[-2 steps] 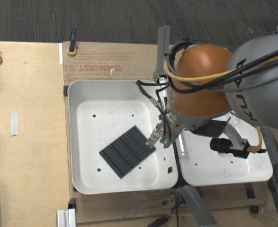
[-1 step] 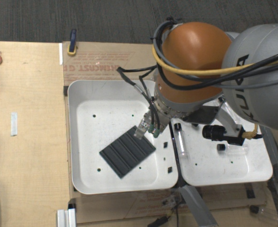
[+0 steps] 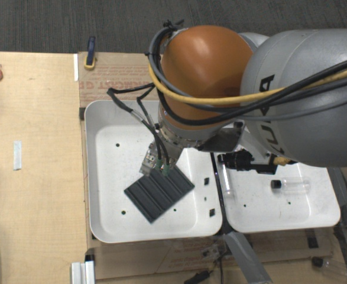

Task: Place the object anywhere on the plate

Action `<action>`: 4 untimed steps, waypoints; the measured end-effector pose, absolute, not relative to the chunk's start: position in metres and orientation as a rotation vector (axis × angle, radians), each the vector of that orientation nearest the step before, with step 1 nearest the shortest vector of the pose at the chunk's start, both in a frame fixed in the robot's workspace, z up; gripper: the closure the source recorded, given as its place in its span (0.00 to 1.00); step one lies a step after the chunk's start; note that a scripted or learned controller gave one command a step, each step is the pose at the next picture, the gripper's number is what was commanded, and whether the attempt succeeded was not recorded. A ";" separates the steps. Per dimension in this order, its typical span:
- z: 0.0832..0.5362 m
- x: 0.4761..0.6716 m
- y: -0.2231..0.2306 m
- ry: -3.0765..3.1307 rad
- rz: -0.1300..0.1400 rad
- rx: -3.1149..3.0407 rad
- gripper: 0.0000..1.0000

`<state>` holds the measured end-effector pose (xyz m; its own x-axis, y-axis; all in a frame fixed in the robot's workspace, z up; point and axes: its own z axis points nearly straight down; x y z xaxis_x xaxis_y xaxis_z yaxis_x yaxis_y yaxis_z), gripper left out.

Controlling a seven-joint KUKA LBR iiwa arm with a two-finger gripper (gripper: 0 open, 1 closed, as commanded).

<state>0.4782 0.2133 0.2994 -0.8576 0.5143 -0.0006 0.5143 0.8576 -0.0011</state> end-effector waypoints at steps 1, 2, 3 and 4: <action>0.308 0.505 0.149 3.086 -0.001 0.583 1.00; 0.411 0.479 0.138 3.129 0.001 0.247 1.00; 0.415 0.569 0.127 3.137 0.000 -0.076 1.00; 0.354 0.503 0.174 3.129 0.001 -0.273 1.00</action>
<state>0.5033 0.1740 0.3543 -0.9849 -0.1729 -0.0004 -0.1729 0.9849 0.0003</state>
